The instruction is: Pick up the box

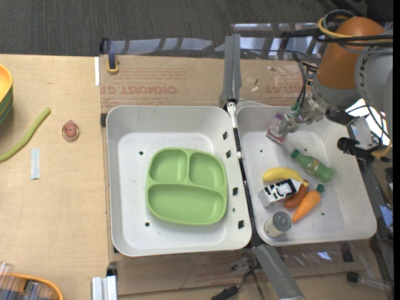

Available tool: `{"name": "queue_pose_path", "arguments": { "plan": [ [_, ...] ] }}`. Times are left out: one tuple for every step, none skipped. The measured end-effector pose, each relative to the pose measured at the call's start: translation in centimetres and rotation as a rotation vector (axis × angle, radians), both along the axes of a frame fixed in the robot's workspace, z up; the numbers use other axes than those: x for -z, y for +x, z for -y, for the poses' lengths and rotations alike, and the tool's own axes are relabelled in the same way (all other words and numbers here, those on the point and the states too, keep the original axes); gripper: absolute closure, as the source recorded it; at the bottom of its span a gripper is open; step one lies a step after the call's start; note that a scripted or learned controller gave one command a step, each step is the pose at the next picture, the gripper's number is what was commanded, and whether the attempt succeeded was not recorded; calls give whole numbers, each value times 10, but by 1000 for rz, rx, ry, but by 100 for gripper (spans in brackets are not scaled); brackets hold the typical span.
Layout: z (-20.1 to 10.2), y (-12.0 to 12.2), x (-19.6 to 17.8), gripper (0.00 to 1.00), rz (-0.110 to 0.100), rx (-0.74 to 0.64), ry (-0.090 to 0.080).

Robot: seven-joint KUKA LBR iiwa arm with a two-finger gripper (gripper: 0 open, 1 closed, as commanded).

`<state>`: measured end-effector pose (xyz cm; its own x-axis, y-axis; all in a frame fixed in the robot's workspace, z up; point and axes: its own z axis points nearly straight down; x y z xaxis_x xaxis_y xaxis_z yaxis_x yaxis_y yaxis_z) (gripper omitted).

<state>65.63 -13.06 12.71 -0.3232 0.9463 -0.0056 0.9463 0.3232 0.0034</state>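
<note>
The divided light-green plastic plate (186, 187) lies in the left white bin (122, 167). Right of the plate, in the right white bin (350, 230), the small black-and-white box (279, 190) lies wedged between a yellow banana (284, 175) and an orange carrot (306, 206). The gripper (286, 125) hangs farther back, near a small pinkish packet (276, 130); whether it is wide or narrow cannot be told. A descent here risks seizing the packet, and crowding neighbours could block a clean grasp.
</note>
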Motion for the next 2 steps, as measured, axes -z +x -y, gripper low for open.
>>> {"name": "queue_pose_path", "arguments": {
  "plan": [
    [-15, -1, 6, 100, 7, 452, -5],
    [-29, -6, 35, 0, -4, 440, 3]
  ]
}}
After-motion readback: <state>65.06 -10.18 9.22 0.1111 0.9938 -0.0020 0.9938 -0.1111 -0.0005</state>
